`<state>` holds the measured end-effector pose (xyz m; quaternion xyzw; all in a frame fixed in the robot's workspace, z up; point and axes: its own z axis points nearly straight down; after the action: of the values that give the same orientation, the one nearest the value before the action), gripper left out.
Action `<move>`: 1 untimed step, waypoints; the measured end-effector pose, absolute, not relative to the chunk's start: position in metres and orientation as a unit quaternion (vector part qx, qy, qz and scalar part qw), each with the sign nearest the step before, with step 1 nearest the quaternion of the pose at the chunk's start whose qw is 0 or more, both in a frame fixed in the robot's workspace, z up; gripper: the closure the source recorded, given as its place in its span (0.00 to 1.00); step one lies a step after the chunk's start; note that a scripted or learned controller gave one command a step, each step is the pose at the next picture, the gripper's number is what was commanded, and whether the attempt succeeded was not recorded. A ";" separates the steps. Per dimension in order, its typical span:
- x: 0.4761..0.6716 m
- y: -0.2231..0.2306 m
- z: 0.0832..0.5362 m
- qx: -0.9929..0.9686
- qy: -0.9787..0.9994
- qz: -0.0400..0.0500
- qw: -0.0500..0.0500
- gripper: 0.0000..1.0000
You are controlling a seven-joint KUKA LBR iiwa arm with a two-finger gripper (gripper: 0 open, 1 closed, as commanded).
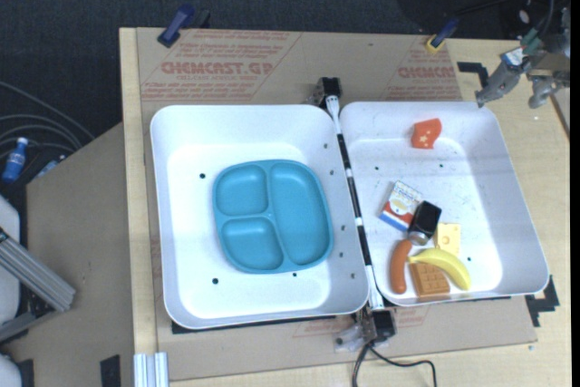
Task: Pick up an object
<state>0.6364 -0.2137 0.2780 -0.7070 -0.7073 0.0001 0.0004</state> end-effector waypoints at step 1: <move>0.666 -0.223 0.156 -0.707 -0.708 0.001 0.002 0.00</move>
<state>0.6656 -0.2230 0.1555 -0.7067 -0.7075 0.0010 0.0020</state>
